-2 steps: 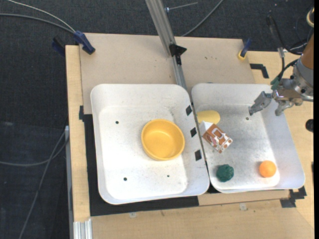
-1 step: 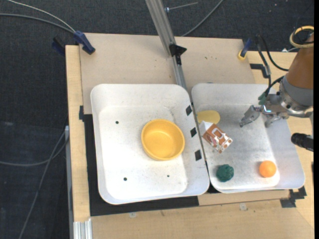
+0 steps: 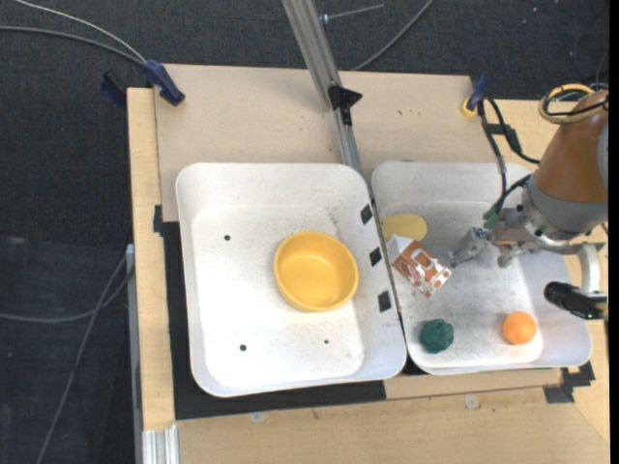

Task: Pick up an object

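While the claw [image 3: 481, 243] hovers right of the red-and-white patterned box [image 3: 423, 268] at frame right, I cannot tell its spread.

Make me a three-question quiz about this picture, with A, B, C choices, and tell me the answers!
1. Where is the round yellow plastic bowl?
A. In the left white bin
B. In the right white bin
C. On the bare wooden bench

2. How many things lie in the right white bin?
A. One
B. Two
C. Four

3. What is the grey arm's gripper doing?
A. Gripping the small orange ball
B. Hanging over the right bin with nothing between its fingers
C. Resting inside the yellow bowl

Answers:
1. A, because the bowl sits in the middle of the left white bin.
2. C, because there is a flat yellow disc, a red-and-white patterned box, a dark green lumpy ball and a small orange ball.
3. B, because the gripper is above the bin floor, apart from every item.
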`<state>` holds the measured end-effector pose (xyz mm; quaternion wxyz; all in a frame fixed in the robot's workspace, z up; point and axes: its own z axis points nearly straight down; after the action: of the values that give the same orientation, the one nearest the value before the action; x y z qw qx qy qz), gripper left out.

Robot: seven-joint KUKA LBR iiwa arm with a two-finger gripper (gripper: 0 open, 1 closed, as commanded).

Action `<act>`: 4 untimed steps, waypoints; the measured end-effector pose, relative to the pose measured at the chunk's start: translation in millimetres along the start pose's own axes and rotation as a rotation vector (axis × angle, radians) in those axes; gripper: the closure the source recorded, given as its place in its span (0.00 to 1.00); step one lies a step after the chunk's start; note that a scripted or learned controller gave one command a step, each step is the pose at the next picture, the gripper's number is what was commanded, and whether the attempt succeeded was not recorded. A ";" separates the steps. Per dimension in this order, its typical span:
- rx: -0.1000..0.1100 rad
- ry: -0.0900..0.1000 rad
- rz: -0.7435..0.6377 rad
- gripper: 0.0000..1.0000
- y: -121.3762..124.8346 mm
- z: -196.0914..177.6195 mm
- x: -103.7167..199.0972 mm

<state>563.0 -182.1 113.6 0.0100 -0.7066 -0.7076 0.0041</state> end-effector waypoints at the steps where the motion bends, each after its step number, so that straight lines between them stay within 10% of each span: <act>1: -0.010 -0.002 -0.003 1.00 3.4 -16.1 1.1; 4: -0.024 -0.010 -0.003 1.00 18.9 -144.0 8.8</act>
<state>584.9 -174.4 257.3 -0.0019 -0.7054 -0.7088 -0.0010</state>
